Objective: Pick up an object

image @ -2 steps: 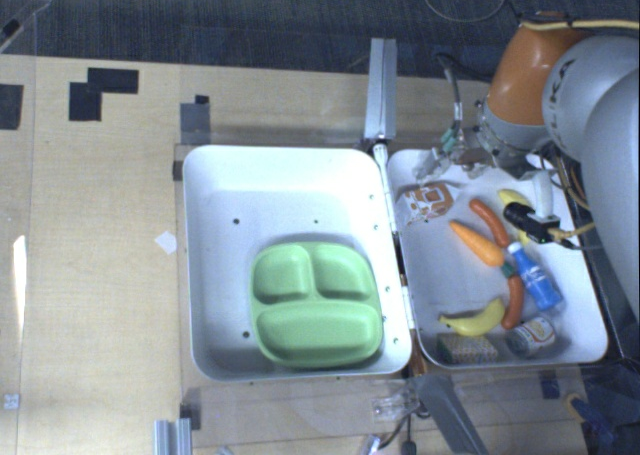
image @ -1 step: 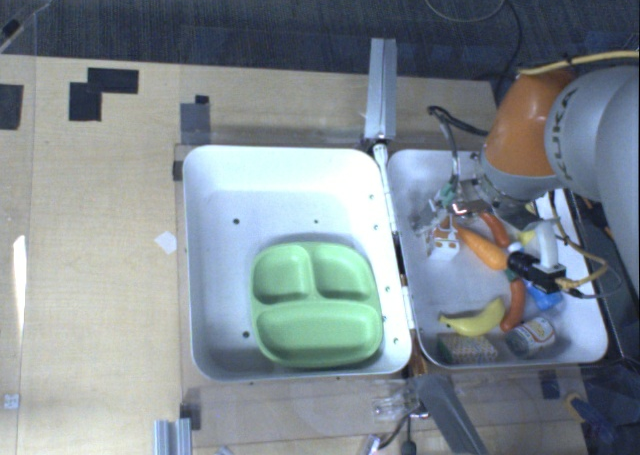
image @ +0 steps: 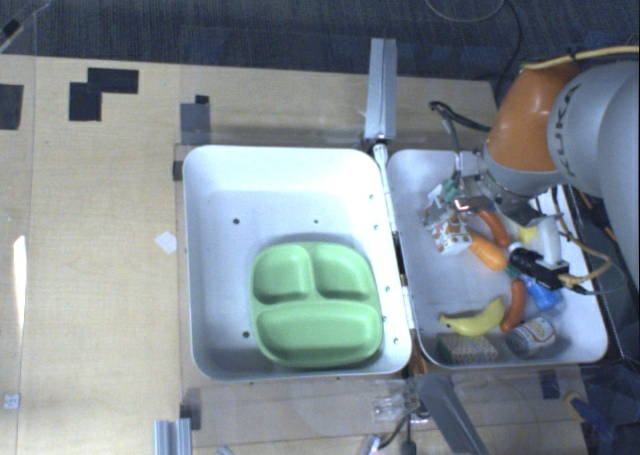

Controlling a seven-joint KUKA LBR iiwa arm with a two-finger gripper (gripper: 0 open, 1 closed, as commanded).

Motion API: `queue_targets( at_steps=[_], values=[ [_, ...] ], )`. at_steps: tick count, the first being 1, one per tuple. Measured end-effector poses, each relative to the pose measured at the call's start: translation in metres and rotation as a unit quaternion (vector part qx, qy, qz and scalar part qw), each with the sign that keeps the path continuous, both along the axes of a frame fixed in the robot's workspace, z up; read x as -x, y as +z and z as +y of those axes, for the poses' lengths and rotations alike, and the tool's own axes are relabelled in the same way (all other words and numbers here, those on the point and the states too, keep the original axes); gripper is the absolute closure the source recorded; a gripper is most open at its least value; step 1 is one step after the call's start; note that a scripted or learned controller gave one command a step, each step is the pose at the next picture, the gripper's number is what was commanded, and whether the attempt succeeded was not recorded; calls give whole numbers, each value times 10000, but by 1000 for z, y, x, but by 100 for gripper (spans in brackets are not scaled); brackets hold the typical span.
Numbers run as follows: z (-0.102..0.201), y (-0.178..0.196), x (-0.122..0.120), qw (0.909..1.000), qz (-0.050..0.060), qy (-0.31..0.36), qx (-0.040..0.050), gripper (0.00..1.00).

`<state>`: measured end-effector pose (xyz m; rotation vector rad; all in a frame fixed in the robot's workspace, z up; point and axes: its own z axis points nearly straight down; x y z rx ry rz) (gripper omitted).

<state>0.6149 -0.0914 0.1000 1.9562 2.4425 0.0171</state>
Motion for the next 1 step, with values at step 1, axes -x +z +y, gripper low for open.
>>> queue_targets(
  at_steps=[1],
  values=[
    [49,85,18,9985,58,-540,-2,100]
  ],
)
